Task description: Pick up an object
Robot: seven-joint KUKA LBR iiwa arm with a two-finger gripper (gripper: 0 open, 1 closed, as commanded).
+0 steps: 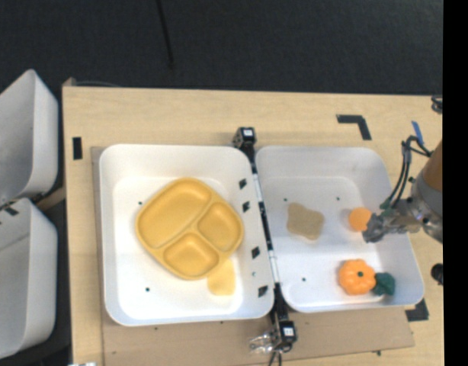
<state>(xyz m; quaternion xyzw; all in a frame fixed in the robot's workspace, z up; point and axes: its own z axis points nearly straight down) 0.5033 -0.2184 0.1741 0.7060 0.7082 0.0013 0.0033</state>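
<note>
In the right bin (325, 162) lie a tan flat piece (304, 222), a small orange ball (359, 219) and an orange pumpkin (357, 277) with a dark green piece (384, 284) touching its right side. My gripper (376, 229) comes in from the right edge and sits low beside the orange ball, just to its right and slightly nearer. The ball rests against the gripper's tip; I cannot see it held.
The left bin (120, 166) holds a yellow divided plate (190, 228) and a pale yellow piece (222, 280) at the plate's near edge. A black-clipped divider (258, 219) separates the bins. Cables (406, 166) hang above the wrist at the right.
</note>
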